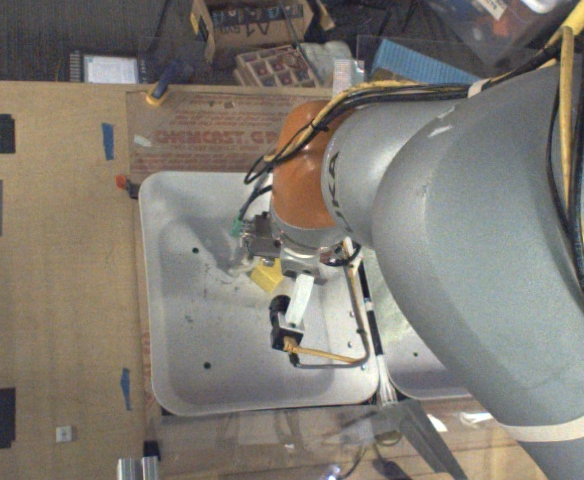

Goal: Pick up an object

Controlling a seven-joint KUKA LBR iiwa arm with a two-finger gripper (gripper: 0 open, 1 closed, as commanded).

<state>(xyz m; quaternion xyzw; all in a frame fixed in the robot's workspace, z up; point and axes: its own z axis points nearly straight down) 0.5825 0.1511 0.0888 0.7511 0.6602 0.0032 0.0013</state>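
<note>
You have the arm [452,218] reaching in from the right, its wrist low over the left bin [177,298]. The gripper [255,251] sits under the orange band, and whether it is open or shut on anything you cannot tell from this angle. A small yellow block [265,277] lies on the bin floor just beside the gripper, on its near side; a green bit [238,226] peeks out at its far-left side. You look to be at the grasp step. Next, lift slowly and check whether anything rises with it.
</note>
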